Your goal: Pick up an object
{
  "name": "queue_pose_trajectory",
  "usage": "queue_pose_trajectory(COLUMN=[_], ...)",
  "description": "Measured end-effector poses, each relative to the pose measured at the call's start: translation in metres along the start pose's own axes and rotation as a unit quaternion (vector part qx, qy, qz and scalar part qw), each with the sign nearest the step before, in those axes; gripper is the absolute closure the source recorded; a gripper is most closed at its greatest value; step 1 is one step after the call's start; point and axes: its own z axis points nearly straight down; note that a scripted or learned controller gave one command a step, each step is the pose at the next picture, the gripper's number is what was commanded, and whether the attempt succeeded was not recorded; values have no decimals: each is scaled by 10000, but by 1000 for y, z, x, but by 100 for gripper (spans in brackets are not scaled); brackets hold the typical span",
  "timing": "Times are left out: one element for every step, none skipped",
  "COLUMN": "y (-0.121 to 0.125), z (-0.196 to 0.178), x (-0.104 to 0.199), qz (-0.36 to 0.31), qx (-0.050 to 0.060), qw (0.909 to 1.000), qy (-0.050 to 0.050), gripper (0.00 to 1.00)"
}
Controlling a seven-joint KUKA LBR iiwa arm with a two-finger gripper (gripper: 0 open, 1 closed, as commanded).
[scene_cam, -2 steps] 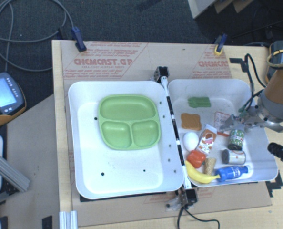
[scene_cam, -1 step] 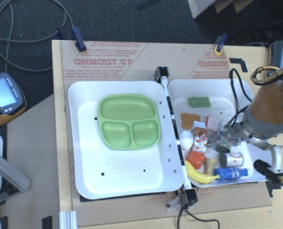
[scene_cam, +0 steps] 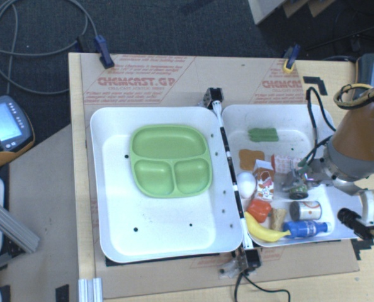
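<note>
I'm lowering the claw (scene_cam: 298, 182) over the right bin's (scene_cam: 237, 115) clutter, grip state unclear, aiming squarely at one item.

green plate (scene_cam: 171, 159) | yellow banana (scene_cam: 266, 231) | blue bottle (scene_cam: 306, 229) | white bins (scene_cam: 111, 187)

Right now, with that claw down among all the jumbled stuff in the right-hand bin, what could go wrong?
The claw is low among crowded items, so it may grab two at once or none. It could also nudge the small metal can or the blue plastic bottle beside it. The curved yellow banana lies at the white bin's rim and might get shoved against it.
</note>
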Motion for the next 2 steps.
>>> queue_pose_trajectory(y=[72,34], z=[-44,-90], x=[60,125], qz=[-9,-7], qx=[6,23], qw=[10000,10000], qy=[8,13], gripper=[100,100])
